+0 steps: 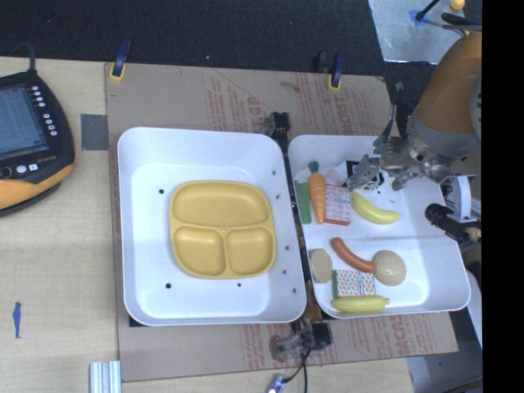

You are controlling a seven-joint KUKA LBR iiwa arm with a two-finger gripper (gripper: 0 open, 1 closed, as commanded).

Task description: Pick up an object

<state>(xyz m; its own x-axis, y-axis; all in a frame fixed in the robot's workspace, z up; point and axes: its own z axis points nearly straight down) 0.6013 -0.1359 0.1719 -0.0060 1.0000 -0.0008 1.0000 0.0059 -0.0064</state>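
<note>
The end effector (367, 176), grip state unclear, hovers above the banana (375, 210); crowded neighbours could spoil the pick

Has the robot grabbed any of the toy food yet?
Not yet, as far as I can see. The end effector hangs over the right bin, close above a banana. The carrot, sausage and the rest lie in that bin. Grabbing and lifting one remains.
</note>
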